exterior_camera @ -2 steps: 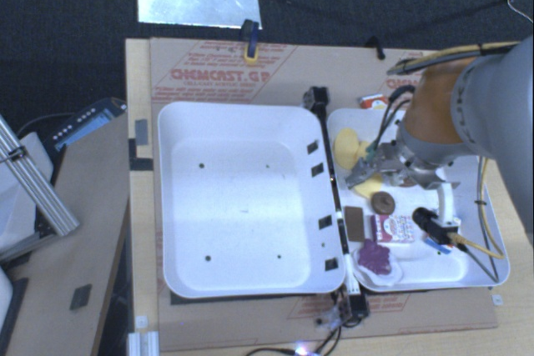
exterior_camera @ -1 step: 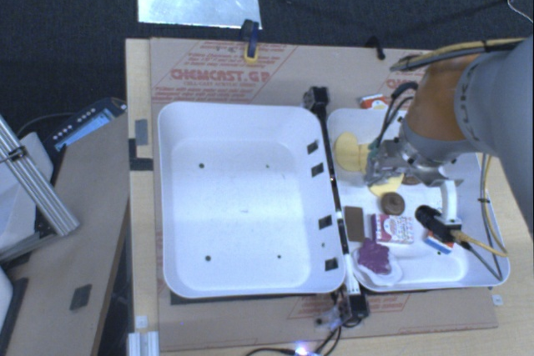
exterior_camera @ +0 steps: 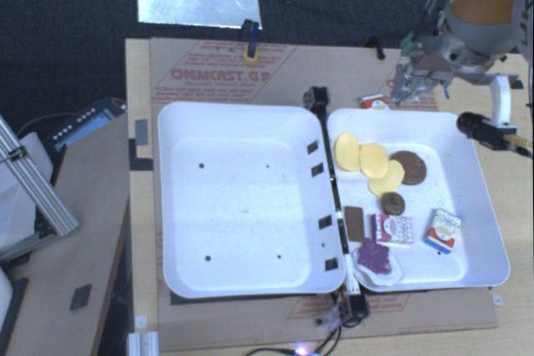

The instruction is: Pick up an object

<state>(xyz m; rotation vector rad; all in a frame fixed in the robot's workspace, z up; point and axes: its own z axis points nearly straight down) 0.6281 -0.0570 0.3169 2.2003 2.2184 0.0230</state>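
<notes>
The claw (exterior_camera: 406, 87) hangs above the far rim of the right bin (exterior_camera: 480, 204); whether it is open or closed I cannot tell. In that bin lie yellow discs (exterior_camera: 373, 161), a brown cookie (exterior_camera: 410, 167), small printed cartons (exterior_camera: 443, 230) and a purple piece (exterior_camera: 374, 258).

Food items (exterior_camera: 377, 160) lie in the right bin (exterior_camera: 480, 204), beside the left bin (exterior_camera: 242, 204).

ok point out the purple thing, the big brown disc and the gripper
purple thing (exterior_camera: 375, 258), camera view, on its lumpy purple middle
big brown disc (exterior_camera: 410, 167), camera view, on its flat top face
gripper (exterior_camera: 403, 89), camera view, at the tip of its fingers
</notes>
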